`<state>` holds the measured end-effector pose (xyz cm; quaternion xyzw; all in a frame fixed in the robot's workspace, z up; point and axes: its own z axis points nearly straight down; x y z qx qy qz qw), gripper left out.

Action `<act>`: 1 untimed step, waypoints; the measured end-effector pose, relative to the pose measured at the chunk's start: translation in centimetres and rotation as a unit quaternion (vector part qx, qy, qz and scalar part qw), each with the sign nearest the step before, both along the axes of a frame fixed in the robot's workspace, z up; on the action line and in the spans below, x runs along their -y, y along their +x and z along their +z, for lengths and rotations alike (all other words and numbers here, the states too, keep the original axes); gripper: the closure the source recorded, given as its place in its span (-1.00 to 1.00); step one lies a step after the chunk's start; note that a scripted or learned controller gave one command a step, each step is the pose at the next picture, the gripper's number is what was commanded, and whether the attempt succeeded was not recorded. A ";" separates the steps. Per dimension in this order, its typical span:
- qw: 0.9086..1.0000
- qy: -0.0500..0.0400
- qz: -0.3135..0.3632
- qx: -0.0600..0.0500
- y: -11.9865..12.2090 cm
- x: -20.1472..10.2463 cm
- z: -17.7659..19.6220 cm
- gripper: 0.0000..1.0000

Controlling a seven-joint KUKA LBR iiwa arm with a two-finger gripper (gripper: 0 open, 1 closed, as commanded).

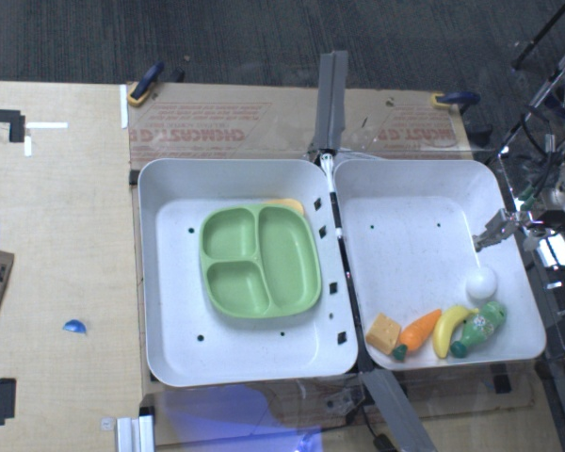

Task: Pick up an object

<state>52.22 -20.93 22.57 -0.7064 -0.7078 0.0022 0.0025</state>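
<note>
The right bin (405,215) holds a cluster along its front edge: a white ball (480,285), a green bottle (478,328) lying down, a yellow banana (448,330), an orange carrot (418,332) and a tan cheese block (384,332). My gripper (494,231) pokes in at the bin's right wall, a little behind the white ball and apart from it. Nothing can be seen held in it. The rest of the arm is mostly cut off at the right.
The left bin (169,252) holds a green divided plate (261,260) with a yellow item (287,202) peeking out behind its far edge. A grey divider post (331,102) rises between the bins at the back. Blue clamps (147,81) sit on the cardboard behind.
</note>
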 end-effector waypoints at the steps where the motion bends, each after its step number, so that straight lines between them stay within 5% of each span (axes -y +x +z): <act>1: 0.997 -0.003 0.071 0.013 -2.3 -2.2 -10.0 -1.00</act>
